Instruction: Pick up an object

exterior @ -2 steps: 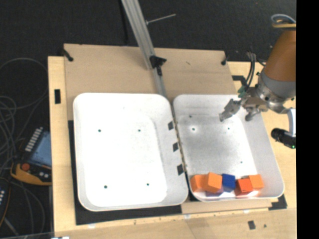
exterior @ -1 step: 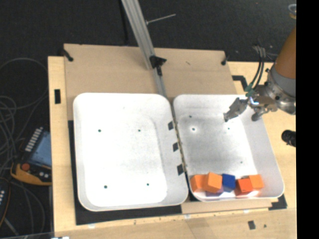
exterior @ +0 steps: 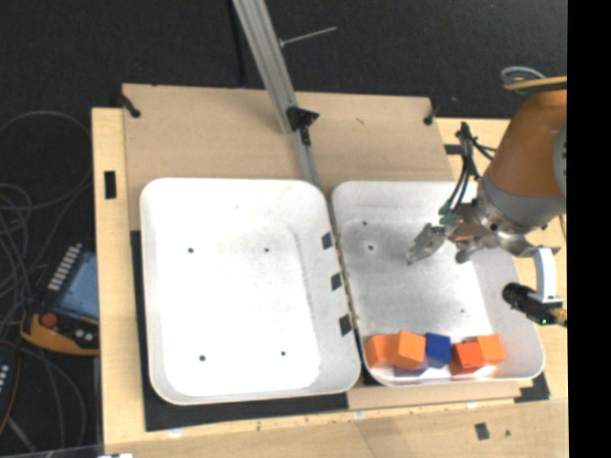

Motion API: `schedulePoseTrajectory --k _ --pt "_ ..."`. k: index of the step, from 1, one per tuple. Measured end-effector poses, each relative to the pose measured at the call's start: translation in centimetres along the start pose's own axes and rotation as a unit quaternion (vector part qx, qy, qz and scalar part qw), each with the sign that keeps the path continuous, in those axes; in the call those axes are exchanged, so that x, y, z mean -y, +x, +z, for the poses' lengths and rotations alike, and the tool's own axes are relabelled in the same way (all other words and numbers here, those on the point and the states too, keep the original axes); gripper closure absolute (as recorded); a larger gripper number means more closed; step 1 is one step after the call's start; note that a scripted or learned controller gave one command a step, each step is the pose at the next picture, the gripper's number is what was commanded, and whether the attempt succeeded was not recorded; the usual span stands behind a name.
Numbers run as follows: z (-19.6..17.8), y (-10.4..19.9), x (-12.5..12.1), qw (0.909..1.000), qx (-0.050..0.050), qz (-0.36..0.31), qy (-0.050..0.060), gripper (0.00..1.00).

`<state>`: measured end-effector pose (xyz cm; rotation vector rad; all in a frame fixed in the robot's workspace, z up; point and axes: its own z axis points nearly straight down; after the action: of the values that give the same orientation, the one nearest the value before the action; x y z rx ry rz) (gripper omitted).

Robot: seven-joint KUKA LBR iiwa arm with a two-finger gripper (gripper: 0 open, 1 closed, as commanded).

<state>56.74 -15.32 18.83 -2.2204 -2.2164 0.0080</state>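
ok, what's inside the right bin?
The right bin holds blocks in a row along its near edge: orange blocks, a blue block, then more orange blocks. The gripper hangs above the floor. The arm covers the far right corner.

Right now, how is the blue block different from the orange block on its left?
The blue block is blue and looks smaller; the orange block is orange and looks bigger. The blue block sits mid-row between orange blocks, while the orange block lies nearer the left bin. Both rest along the right bin's near wall.
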Motion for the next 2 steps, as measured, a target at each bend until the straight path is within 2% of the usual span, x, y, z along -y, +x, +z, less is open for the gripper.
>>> schedulePoseTrajectory --k 1,2 --pt "-11.1 1.1 0.3 1.0000 0.001 -0.003 -0.009 0.00" --pt "-1.5 -1.3 -1.5 1.0000 0.000 0.000 0.000 0.00"
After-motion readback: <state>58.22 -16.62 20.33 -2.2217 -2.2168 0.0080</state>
